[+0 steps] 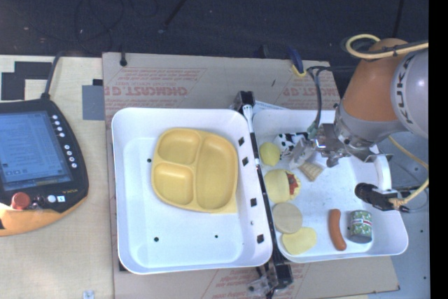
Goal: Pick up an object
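The arm [392, 94] is reaching in from the right over the right bin [392, 245], its hand [308, 150] hanging low near the bin's upper left part; whether it is apart or together I cannot tell, and nothing is showing between its tips.

Just beside the hand are lying a tan block [311, 169], a black-and-white toy [285, 141] and a yellow ball [270, 153]. Below them are sitting a yellow-and-red piece [278, 185], a tan disc [287, 218], a pale yellow chip [299, 241], a sausage [337, 229] and a small green can [361, 225]. A yellow divided plate [194, 169] is resting in the left bin [133, 206].

The tan block is looking like the nearest target. It is probably light, stiff plastic play food, likely smooth and prone to skidding, so gripping across its narrow sides, square on, seems safest. The ball would be tending to roll out of a pinch.
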You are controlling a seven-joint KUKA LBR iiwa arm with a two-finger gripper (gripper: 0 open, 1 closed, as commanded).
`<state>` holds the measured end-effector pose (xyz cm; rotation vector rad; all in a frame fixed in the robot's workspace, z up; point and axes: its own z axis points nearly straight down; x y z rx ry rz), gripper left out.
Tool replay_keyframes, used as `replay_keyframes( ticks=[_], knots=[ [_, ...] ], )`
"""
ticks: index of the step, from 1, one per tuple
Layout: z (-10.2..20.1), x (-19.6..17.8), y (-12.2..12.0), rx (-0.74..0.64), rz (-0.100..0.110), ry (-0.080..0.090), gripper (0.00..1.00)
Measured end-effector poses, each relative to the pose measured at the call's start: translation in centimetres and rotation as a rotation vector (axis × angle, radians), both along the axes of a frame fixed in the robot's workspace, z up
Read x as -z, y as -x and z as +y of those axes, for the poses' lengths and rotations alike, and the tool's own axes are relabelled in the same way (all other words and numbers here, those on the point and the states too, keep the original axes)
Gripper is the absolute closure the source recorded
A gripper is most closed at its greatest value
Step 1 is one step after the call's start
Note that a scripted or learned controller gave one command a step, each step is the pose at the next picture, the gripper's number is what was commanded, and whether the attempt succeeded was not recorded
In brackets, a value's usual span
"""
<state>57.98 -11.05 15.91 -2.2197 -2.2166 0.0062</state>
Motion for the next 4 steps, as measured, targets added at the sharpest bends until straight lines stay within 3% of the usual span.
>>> replay_keyframes(
  ticks=[1,2,3,4],
  knots=[
    [-7.4,-0.7,-3.9,0.002,-0.008,0.004,0.0],
    [-4.8,-1.2,-1.4,-0.002,-0.002,-0.001,0.0],
    [-2.5,-3.3,-6.5,-0.005,-0.009,0.001,0.0],
    [-3.8,-0.4,-2.2,0.001,0.002,0.0,0.0]
  ],
)
